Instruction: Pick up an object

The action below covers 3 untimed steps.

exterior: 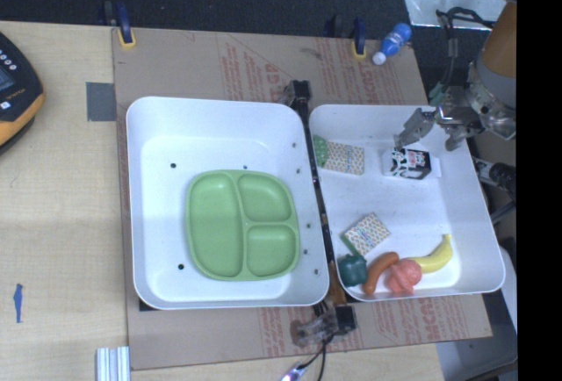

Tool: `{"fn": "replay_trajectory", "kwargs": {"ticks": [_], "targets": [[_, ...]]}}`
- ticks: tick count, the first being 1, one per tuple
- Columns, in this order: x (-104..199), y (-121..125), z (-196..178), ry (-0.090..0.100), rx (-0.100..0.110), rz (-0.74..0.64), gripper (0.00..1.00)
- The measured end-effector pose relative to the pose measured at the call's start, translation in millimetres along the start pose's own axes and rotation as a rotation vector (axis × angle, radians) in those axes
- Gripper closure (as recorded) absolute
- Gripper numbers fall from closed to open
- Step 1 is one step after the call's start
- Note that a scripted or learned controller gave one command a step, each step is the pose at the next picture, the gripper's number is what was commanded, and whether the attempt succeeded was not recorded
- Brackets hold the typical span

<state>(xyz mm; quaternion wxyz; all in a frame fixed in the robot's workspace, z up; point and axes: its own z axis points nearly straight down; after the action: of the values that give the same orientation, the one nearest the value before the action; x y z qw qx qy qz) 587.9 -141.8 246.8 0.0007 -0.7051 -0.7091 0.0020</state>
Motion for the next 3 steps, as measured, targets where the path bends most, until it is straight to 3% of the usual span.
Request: {"fn": "replay_trajectory", "kwargs": {"ticks": [1, 2, 3], "targets": [[-71, 39, 109, 0.000, 0.003, 0.002, 0.00], [-52, 64, 145, 0.001, -0.002, 0.001, 0.00], [7, 2, 155, 0.001, 0.000, 0.000, 0.00]]}}
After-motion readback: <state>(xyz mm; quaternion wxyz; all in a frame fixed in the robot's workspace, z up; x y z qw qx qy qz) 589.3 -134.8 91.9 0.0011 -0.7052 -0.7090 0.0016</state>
